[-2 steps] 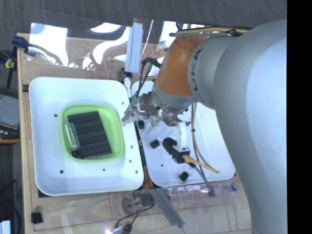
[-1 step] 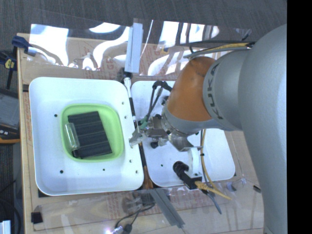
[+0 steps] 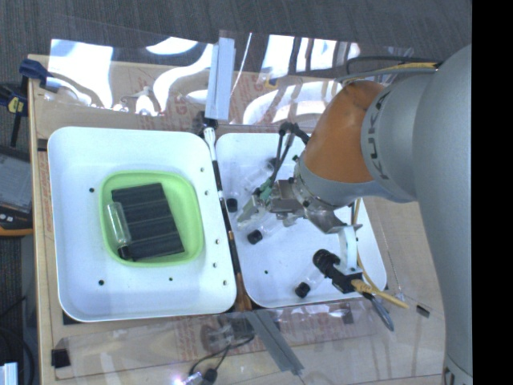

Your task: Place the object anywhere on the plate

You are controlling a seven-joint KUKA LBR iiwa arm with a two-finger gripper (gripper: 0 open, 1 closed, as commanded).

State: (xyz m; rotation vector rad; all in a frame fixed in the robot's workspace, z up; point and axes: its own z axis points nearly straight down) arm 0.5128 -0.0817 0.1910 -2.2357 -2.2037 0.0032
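Across the bench, two white bins are sitting side by side: beside the right bin (image 3: 272,287), where the gripper (image 3: 268,203) is hovering with jaws I cannot make out, the left bin (image 3: 72,279) is holding a green plate (image 3: 188,207) carrying a dark ridged block (image 3: 148,219).

A ribbed black block (image 3: 147,220) lies on a lime-green plate (image 3: 189,207) in a white bin (image 3: 72,279).

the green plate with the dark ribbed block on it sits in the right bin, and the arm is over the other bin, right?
Not quite. In the camera view the green plate with the dark ribbed block on it sits in the left bin, not the right one. The rest holds: the arm is over the other bin, the right bin.
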